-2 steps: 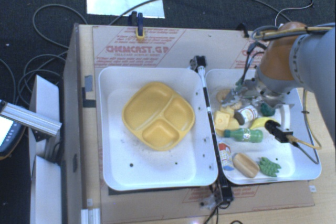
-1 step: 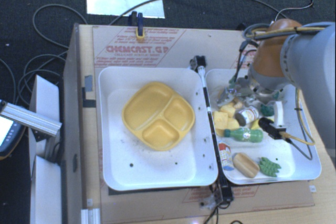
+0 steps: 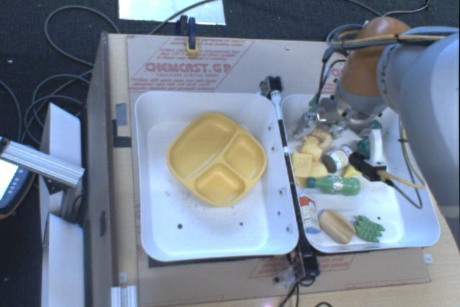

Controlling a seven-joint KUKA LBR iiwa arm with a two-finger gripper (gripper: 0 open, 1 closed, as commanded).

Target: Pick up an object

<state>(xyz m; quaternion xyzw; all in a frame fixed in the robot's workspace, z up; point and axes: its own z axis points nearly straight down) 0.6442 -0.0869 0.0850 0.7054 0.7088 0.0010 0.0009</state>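
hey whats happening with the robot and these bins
A grey robot arm reaches in from the right and has its hand down in the right bin, over a pile of small toy foods: yellow pieces, a green bottle and a bread roll. The left bin holds a yellow divided plate.

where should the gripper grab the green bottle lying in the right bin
Probably across the middle of the green bottle, coming straight down. It lies on its side, long axis running left to right, so fingers closing front to back would span its narrow width. Yellow blocks crowd its far side, so the nearer flank offers more room.
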